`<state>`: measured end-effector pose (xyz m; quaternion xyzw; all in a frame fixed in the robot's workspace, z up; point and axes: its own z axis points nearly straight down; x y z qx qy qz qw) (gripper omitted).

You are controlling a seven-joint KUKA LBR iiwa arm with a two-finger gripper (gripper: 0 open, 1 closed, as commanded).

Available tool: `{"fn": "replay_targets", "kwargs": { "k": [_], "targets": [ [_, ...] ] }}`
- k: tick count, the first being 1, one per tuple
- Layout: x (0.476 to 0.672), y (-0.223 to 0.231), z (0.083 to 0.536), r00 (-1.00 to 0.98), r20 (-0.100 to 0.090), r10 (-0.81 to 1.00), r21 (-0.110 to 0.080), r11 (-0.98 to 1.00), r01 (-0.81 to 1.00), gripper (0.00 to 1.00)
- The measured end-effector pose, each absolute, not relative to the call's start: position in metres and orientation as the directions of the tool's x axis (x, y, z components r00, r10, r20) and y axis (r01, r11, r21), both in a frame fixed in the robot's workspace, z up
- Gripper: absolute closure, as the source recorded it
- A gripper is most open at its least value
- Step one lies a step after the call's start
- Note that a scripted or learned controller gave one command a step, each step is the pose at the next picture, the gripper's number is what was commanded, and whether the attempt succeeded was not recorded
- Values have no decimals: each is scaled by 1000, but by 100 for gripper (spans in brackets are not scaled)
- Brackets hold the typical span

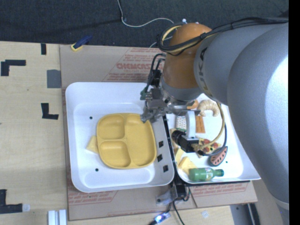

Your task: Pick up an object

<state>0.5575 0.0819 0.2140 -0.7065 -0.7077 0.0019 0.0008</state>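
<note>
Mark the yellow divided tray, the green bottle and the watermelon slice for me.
yellow divided tray (125, 141): camera view, middle of its compartments.
green bottle (203, 174): camera view, on its body.
watermelon slice (218, 157): camera view, on its red face.

A robotics lab: taped marks on the tabletop (28, 125), loose cable (140, 22), white bins (75, 139) on cardboard (103, 62).

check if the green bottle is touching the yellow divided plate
Apart. The camera view shows the green bottle in the right bin, the yellow divided plate in the left.
</note>
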Motion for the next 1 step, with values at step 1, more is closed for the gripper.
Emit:
{"fn": "replay_targets", "kwargs": {
  "k": [1],
  "targets": [
    [560,88,214,-1,-1,1000,-2,1,1000,100]
  ]
}}
